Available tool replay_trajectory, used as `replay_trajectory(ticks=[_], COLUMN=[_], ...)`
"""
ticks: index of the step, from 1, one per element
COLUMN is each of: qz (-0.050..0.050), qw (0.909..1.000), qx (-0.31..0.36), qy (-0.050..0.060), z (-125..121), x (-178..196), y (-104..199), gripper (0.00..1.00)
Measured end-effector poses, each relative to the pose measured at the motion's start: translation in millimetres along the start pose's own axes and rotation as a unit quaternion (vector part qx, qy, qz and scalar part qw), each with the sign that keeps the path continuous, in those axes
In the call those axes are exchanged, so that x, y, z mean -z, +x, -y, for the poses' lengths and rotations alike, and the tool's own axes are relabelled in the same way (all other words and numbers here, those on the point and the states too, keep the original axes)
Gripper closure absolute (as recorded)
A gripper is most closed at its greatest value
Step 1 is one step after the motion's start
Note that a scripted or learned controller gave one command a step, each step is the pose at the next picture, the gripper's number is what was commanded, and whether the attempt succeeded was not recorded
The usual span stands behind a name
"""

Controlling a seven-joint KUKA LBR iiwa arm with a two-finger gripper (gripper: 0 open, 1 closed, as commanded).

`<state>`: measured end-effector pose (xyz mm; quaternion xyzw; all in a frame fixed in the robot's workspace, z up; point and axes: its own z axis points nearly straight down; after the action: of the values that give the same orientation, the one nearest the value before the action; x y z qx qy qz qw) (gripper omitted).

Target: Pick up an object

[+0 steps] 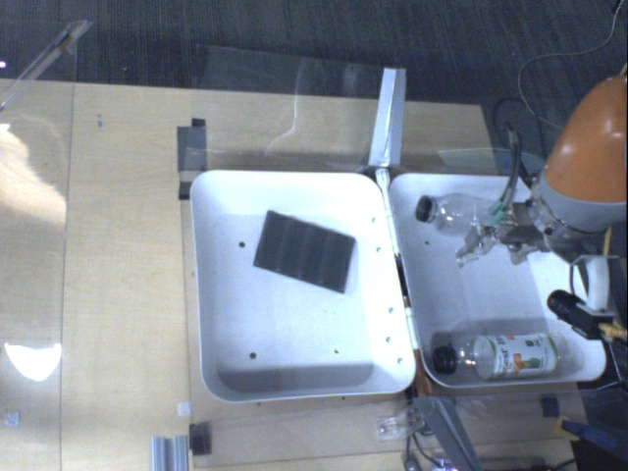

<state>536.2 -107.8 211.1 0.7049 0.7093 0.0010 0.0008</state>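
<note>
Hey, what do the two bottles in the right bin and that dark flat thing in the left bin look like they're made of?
The upper bottle looks like clear plastic: the white bin shows through it, and its cap is dark. The labelled bottle also looks like clear plastic, glossy, with a dark cap. The dark pad looks matte, with faint ribs; possibly rubber or foam, hard to tell.

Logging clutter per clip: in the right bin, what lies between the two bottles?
In the camera view, bare white floor of the right bin lies between the clear bottle at the far end and the labelled bottle at the near wall.
</note>
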Motion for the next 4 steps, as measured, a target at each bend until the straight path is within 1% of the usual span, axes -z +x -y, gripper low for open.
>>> replay_trajectory(ticks=[1, 2, 3, 4], qz=[0.001, 0.001, -0.008, -0.007], qw=[1.0000, 0.9991, 0.9980, 0.9950], qx=[-0.004, -0.042, -0.045, 0.085], qy=[-0.007, -0.005, 0.045, 0.052], z=[-9, -55, -113, -106], x=[-121, -122, -106, -124], y=[11, -12, -23, -13], gripper=[0.00, 0.00, 0.00, 0.00])
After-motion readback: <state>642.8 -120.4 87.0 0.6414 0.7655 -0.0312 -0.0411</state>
